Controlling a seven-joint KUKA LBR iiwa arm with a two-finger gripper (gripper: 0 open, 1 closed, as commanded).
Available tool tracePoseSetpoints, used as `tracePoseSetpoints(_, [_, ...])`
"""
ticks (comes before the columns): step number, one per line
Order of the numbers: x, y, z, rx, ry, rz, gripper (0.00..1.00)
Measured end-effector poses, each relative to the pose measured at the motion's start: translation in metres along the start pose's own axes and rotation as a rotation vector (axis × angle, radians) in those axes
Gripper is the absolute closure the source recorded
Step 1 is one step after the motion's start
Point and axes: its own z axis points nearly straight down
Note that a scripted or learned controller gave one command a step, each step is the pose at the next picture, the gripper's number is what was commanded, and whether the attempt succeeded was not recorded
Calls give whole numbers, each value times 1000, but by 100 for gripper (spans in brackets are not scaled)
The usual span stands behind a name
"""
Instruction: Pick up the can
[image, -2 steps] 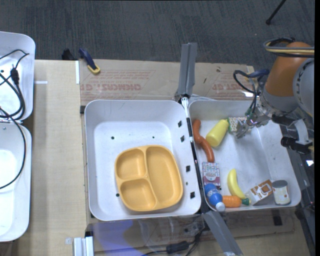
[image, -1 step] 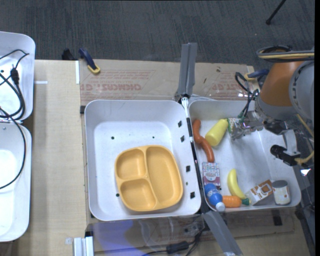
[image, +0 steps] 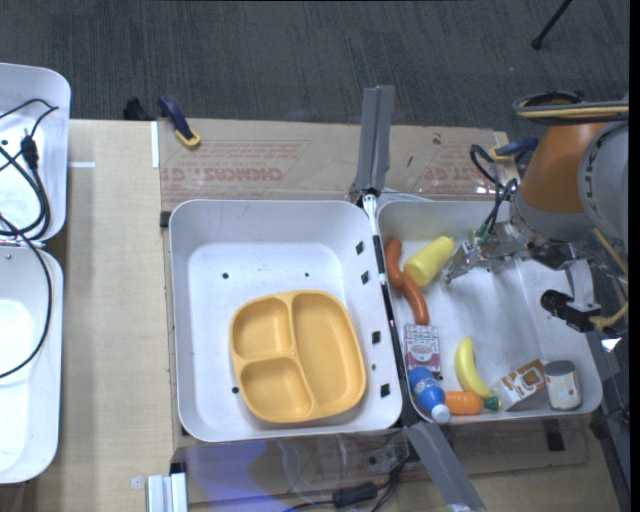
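From my station I judge the pick as not yet done: in the right bin (image: 590, 300) the arm (image: 570, 170) holds the claw (image: 468, 258) low in the far half, pinching nothing, whilst the can (image: 562, 384) stands untouched in the near right corner, well apart. I cannot tell the claw's state; dark clutter blurs its tip.

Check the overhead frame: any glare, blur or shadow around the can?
Camera view: lighting is even and soft, with no harsh glare; the small cylindrical can with a white label in the right white bin reads sharp, faint shadow beside it; the gripper is slightly soft; a bluish reflection sits at the bottom edge.
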Motion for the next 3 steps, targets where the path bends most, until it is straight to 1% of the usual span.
tracePoseSetpoints(1, [-58,27,-1,9,17,31,0])
tracePoseSetpoints(2, [-50,-12,-3,-6,13,245,0])
tracePoseSetpoints(3, [-47,27,0,17,10,498,0])
